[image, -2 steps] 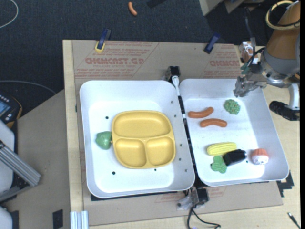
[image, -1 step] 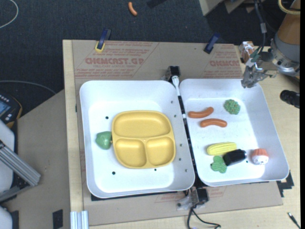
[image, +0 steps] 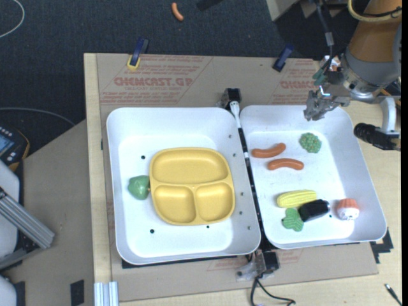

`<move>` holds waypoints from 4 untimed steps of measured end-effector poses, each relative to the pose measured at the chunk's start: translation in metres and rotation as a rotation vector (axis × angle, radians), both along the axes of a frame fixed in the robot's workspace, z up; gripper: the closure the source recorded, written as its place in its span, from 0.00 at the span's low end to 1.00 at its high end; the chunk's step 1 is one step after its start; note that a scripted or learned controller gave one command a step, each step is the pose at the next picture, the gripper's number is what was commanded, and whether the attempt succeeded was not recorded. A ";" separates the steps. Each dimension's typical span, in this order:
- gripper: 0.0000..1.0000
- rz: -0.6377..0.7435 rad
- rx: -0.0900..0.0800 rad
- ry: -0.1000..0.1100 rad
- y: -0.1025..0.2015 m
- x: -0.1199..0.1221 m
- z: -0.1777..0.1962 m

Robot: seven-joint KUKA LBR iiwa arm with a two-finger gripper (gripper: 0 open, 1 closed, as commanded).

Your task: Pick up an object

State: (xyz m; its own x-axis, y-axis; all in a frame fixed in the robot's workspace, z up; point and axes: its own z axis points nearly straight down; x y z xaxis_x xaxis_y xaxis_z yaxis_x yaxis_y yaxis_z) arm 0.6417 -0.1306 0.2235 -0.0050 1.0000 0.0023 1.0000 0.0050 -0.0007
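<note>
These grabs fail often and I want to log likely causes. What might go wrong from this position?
1. The gripper hovers over the far rim of the right bin, not over any item; closing here would likely catch nothing.
2. The black piece, corn and a green piece lie packed together, so a grab there may nudge neighbours.
3. The two sausages lie close, so fingers might straddle both.

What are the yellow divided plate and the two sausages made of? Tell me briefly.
Yellow divided plate: looks like matte moulded plastic, uniform colour with soft rounded compartment ridges. Two sausages: probably smooth plastic or rubber toy food, evenly orange-red with a slight sheen; which one is unclear.
</note>
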 end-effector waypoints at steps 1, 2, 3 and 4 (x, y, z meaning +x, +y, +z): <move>1.00 0.000 0.000 0.000 0.044 0.006 0.001; 1.00 0.000 0.000 0.002 0.094 0.001 -0.002; 1.00 -0.001 -0.002 -0.004 0.129 0.010 0.006; 1.00 -0.004 -0.003 -0.003 0.131 0.018 -0.008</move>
State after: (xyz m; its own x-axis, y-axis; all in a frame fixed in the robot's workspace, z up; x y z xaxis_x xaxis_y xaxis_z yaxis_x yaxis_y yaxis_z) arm 0.6599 0.0001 0.2158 -0.0011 1.0000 -0.0008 1.0000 0.0011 0.0018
